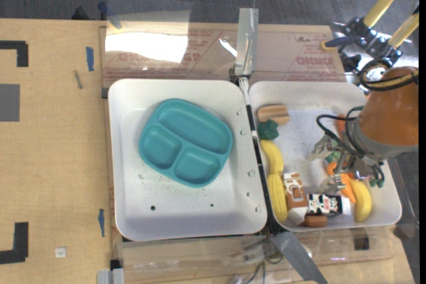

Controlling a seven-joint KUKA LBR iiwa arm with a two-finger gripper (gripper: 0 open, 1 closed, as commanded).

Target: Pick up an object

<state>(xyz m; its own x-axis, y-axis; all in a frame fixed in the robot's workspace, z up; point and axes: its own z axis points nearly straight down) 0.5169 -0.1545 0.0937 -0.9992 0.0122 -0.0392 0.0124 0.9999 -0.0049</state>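
Toy food crowds our right bin (393, 213).
We see the gripper (346, 166) low beside a banana (361, 199); jaws' state we cannot tell.

My arm comes in from three o'clock, its orange band (394, 118) bulking large above the wrist. The wrist points straight down, with black cables looping off its nine o'clock side. My claw (347, 173) hangs low beneath it, toward five o'clock of the frame, its tips too cluttered to read.
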